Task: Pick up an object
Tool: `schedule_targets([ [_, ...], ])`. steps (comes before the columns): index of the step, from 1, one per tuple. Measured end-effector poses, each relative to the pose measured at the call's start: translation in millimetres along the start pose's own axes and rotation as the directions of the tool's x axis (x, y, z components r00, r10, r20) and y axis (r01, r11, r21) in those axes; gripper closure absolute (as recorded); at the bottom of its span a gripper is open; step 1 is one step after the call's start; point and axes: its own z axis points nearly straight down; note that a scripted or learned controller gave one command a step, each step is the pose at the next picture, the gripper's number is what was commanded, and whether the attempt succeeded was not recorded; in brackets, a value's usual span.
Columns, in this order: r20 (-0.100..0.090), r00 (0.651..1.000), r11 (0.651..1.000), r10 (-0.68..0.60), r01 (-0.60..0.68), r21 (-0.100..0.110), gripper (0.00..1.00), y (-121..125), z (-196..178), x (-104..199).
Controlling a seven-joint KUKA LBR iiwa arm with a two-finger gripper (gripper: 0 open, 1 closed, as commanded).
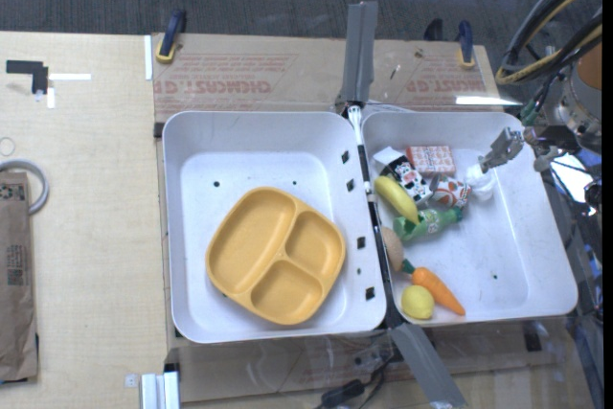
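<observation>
1. Far left, on the bench, there's a brown paper bag (pixel 16 283) lying flat, partly cut off by the edge, with a grey ring just above it.
2. The left bin (pixel 192 148) has a yellow divided plate (pixel 276 254) sitting in it, three compartments, tilted a bit on the diagonal.
3. The right bin (pixel 517 254) is where all the pickable stuff is, bunched up against its left wall: a banana (pixel 396 198), a black-and-white carton (pixel 409 177) just above it, a red and white box (pixel 430 158) near the back, and a green wrapped thing (pixel 431 222) under the banana.
4. Toward the front of that bin there's a carrot (pixel 438 289) and a lemon (pixel 418 303), touching or close to it.
5. The gripper (pixel 500 150) is at the right bin's back right area, angled down-left toward a small white item (pixel 478 177). Nothing visibly between the fingers, and honestly I can't tell how wide they are.
</observation>
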Motion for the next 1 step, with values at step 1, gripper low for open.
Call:
schedule_targets([
  [1, 0.0, 0.998, 0.998, 0.061, -0.061, 0.001, 0.0, -23.2, 55.8, 40.3],
])
